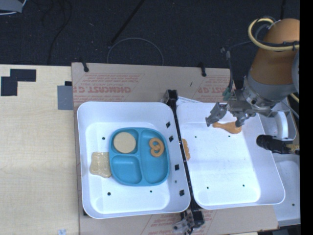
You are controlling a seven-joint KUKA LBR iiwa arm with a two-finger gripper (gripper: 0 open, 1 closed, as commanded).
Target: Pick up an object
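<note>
White plastic forms both bins on the desk [34,146]. Nearest the camera, the left bin [93,195] holds a blue tray [139,173] with three compartments: a round cracker [124,142] lies in the upper left one, a pretzel [156,147] in the upper right one, and the lower one has nothing visible in it. A pale bread piece [100,164] lies on the bin floor, touching the tray's left edge. A small orange bit [185,149] sits just beside the divider [177,146], on the right bin's side.

Farther back, in the right bin [230,180], an orange piece [229,127] lies flat near the far wall. It is thin, curved and glossy, tapering toward one end.

The gripper [229,115] hovers directly over it. The fingers [215,115] appear spread, one to the left of the piece and one at its right end; nothing is clamped between them.

Procedure, as judged: centre the fingers across the narrow width of the piece, lower until the tips reach the bin floor, close fully, then lift straight up. A flat, slick item is likely to slip out, so confirm the hold before moving away.
</note>
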